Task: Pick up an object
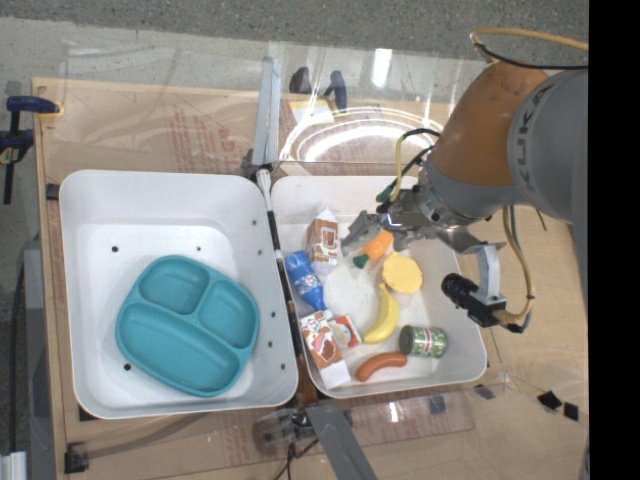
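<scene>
The right bin (290, 200) holds several toy foods. An orange carrot (379, 245) with a green top lies near the bin's middle. My gripper (372, 230) hangs right over it, reaching in from the right and touching or nearly touching its upper end. Around the carrot lie a brown carton (322, 240), a blue pouch (303, 278), a yellow round piece (402, 274), a banana (383, 316), a green can (424, 342), a red sausage (380, 366) and a red-and-white carton (328, 336).
The left bin (100, 203) holds a teal divided plate (187, 323). A metal divider rail (266, 118) runs between the bins at the back. The arm's bulky orange and grey wrist (500, 138) overhangs the right bin's far right corner.
</scene>
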Motion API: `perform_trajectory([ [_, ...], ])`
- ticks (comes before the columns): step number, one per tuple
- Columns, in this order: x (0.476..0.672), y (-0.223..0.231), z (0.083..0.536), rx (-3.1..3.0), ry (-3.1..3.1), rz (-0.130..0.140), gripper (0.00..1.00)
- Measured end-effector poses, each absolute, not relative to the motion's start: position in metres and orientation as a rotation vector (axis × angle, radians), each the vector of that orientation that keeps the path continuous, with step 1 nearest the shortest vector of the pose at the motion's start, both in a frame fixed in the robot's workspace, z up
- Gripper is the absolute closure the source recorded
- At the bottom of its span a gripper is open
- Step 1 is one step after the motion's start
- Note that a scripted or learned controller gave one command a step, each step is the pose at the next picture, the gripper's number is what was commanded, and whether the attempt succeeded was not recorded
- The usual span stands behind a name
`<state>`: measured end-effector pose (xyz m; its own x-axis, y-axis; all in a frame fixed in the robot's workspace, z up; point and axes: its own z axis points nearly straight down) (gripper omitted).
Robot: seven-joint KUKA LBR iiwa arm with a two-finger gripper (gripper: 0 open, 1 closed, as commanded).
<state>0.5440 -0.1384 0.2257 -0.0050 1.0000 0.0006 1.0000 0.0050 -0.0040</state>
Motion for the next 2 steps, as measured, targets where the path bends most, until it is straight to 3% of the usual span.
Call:
perform_trajectory([
  [1, 0.638, -0.173, 0.133, -2.133, -2.305, 0.003, 0.00],
  [2, 0.632, -0.148, 0.107, -2.029, -2.441, -0.029, 0.00],
])
